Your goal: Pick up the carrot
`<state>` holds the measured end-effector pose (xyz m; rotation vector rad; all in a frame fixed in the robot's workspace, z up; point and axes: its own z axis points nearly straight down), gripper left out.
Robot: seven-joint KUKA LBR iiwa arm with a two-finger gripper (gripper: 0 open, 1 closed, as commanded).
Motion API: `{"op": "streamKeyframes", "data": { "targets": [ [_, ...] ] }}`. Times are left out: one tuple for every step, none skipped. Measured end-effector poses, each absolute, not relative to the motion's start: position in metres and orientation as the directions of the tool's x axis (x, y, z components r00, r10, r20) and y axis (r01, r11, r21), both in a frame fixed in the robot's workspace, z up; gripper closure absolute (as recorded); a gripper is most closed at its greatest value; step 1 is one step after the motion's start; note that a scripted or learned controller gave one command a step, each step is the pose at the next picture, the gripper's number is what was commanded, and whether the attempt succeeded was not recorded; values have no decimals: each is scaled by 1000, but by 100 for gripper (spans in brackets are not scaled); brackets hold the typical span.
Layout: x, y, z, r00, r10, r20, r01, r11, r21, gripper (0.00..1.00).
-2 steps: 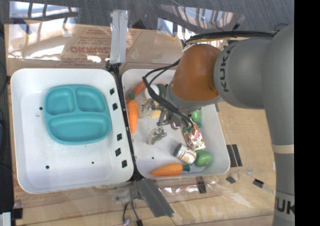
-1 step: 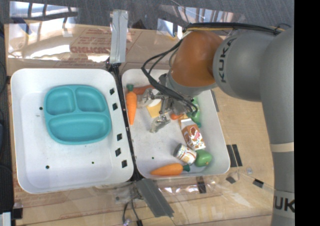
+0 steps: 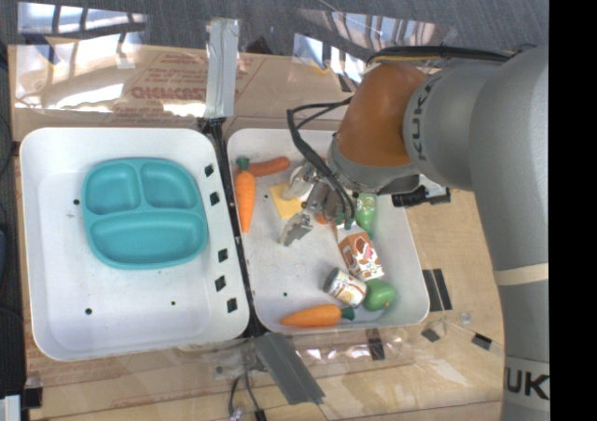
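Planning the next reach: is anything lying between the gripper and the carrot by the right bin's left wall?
Nothing visible does. The gripper hangs over bare bin floor, with the carrot to its left. The yellow piece lies just above that line.

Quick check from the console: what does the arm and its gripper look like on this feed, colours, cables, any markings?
The grey arm is thick and rounded, with a glossy orange band above the wrist. Dark "KU" lettering shows on its casing, at the wrist and again at the lower right. Thin black cables loop from the wrist toward the small metallic gripper, which looks silver-grey.
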<state>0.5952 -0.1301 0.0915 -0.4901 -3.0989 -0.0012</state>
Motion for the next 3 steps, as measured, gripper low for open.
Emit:
{"op": "streamKeyframes", "data": {
  "targets": [
    [597,-182,249,-932,362,-17,362,932,1,0],
    [593,-168,199,-960,279,2,279,960,0,0],
    [615,-142,111,-998,66,5,66,998,1,0]
  ]
}}
